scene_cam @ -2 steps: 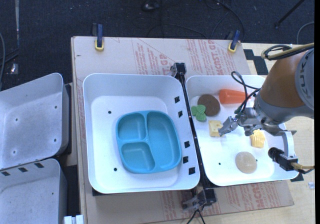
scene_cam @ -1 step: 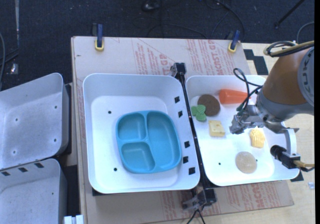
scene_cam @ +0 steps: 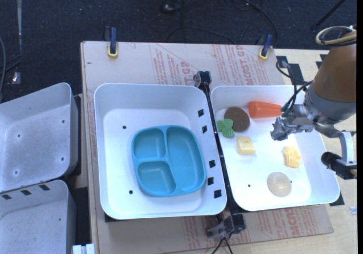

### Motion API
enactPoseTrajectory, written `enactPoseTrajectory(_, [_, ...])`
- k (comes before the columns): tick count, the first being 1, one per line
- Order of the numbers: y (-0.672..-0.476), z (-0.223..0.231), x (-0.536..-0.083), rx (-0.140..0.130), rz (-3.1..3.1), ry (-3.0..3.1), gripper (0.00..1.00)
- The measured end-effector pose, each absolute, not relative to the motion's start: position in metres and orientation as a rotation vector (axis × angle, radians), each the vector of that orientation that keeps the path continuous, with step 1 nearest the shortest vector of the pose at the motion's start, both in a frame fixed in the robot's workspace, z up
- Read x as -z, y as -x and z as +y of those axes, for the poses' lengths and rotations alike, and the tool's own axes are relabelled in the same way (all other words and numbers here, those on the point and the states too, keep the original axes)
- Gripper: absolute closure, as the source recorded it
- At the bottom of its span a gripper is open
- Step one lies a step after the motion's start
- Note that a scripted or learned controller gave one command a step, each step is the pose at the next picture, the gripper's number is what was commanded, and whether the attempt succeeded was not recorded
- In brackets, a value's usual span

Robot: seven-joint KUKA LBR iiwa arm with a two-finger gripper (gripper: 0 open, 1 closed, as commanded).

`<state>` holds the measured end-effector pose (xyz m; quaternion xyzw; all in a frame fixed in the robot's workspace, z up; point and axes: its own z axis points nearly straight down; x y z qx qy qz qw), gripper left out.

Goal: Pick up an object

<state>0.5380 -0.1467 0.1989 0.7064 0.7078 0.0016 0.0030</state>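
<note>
The right bin point(scene_cam: 317, 187) holds several small items: an orange carrot point(scene_cam: 264, 109), a brown round patty point(scene_cam: 237, 118), a green leafy piece point(scene_cam: 226, 128), a pale yellow cube point(scene_cam: 245, 145), a yellow corn-like piece point(scene_cam: 291, 156) and a cream round piece point(scene_cam: 279, 183). My gripper point(scene_cam: 280, 130) hangs over the bin's right half, just right of the carrot's tip and above the yellow corn-like piece. Nothing is visibly between its fingers.
The left bin point(scene_cam: 113, 105) holds a blue divided plate point(scene_cam: 168, 160). A black divider point(scene_cam: 212, 134) runs between the bins. Two yellow clamps point(scene_cam: 113, 49) sit on the bench's far edge. Grey trays point(scene_cam: 34, 134) lie off the bench at left.
</note>
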Motion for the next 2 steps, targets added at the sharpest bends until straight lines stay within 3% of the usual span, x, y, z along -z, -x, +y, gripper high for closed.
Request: enactPoseTrajectory(2, [-0.547, -0.155, -0.298, -0.004, 2.221, -2.214, 1.0])
